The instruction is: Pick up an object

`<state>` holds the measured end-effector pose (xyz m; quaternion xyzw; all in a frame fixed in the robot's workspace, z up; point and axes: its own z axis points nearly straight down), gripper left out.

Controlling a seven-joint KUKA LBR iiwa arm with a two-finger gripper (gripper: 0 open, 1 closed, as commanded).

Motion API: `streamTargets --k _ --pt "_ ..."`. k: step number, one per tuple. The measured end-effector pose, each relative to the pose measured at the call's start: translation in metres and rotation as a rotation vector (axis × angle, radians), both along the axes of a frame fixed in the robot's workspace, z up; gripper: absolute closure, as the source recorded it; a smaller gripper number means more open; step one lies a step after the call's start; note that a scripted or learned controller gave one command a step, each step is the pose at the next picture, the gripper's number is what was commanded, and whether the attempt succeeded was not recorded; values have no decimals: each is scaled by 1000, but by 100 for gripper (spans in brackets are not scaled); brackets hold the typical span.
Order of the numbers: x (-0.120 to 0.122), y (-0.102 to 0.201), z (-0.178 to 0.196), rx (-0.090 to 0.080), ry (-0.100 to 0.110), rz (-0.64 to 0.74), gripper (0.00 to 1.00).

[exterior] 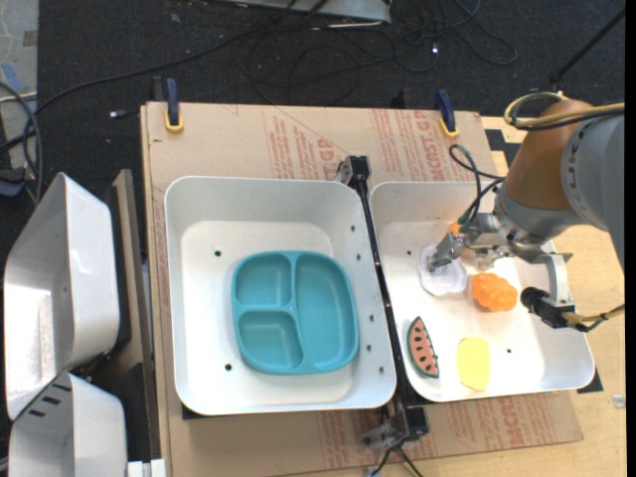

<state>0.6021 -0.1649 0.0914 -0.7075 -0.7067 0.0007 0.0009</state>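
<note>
The right bin [556, 366] holds an orange fruit-shaped toy [493, 292], a yellow oblong piece [474, 362], a watermelon slice [422, 347] and a clear, pale object [442, 278]. My gripper [444, 254] reaches in from the right and sits low over the clear object, just left of the orange toy. Its metal fingers point down and left toward that clear object. Nothing shows between them.
The left bin [199, 266] holds a teal divided plate [295, 312]. A black divider bar [370, 237] runs between the two bins. Cardboard covers the bench under both bins. White tubs [55, 276] stand off the bench at far left.
</note>
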Motion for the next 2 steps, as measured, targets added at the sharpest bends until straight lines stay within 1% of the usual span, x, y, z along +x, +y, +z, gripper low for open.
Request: streamTargets --k 1,2 --pt "1 0 13 -1 -4 0 100" --pt "7 7 72 -1 -7 4 100"
